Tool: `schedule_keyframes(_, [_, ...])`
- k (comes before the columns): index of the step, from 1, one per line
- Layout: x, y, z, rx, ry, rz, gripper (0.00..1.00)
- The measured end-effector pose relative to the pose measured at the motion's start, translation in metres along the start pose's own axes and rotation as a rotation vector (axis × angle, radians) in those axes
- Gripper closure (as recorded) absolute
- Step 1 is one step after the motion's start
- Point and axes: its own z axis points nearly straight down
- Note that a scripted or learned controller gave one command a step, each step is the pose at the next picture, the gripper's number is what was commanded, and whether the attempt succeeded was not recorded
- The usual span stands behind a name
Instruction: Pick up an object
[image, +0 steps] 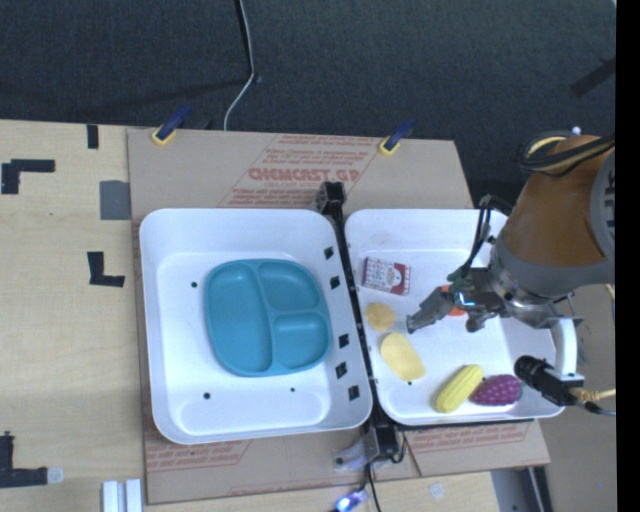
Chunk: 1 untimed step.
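Two white bins on brown cardboard over my pale wooden bench, dark cloth behind, my gripper spread, grasping nothing.

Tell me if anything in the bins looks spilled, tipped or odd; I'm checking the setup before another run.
Nothing stands out. The blue divided plate lies flat in the left bin. In the right bin, the red-and-white packet, two yellow pieces, corn cob and purple grapes lie loose but contained.
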Motion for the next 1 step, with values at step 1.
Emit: schedule_keyframes(1, [0.0001, 0.0022, -0.0042, -0.010, -0.001, -0.003, 0.00])
